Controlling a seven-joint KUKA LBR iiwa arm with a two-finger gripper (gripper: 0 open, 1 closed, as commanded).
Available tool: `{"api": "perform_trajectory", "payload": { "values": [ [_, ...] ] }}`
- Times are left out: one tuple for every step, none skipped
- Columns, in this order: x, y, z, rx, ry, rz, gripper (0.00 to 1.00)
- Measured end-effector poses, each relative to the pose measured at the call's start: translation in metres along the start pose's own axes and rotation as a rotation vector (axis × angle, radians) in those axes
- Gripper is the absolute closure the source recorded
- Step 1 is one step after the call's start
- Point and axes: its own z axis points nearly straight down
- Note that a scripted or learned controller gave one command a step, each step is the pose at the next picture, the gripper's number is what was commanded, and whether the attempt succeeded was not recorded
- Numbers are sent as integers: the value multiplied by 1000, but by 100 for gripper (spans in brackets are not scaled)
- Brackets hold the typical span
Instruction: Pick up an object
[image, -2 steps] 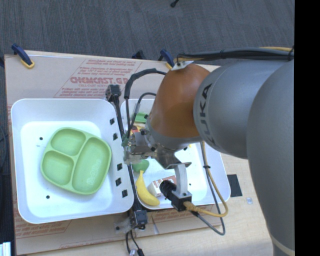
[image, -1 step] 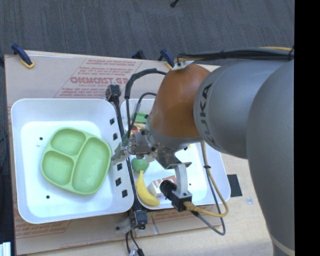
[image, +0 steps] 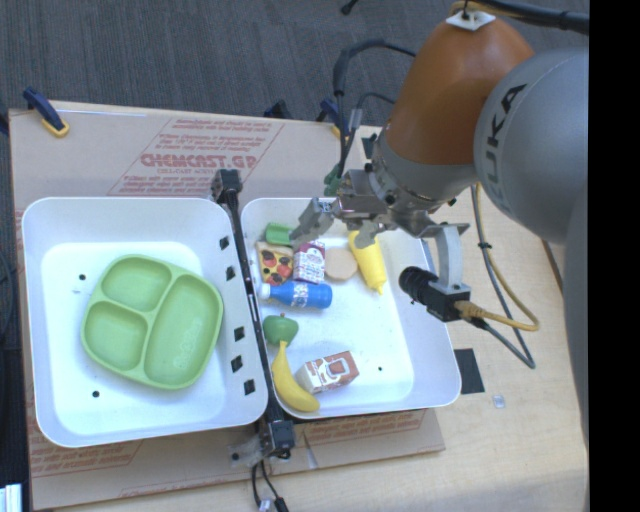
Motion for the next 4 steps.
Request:
{"api": "perform_trajectory", "payload": {
  "values": [
    [-20, 19, -49, 0, 1, -1, 0],
    [-90, 39, -116, -3, 0, 2, 0],
    [-158, 20, -87, 4, 0, 1, 0],
    [-169, -66, -119, -2, -1, 0, 0]
  ]
}}
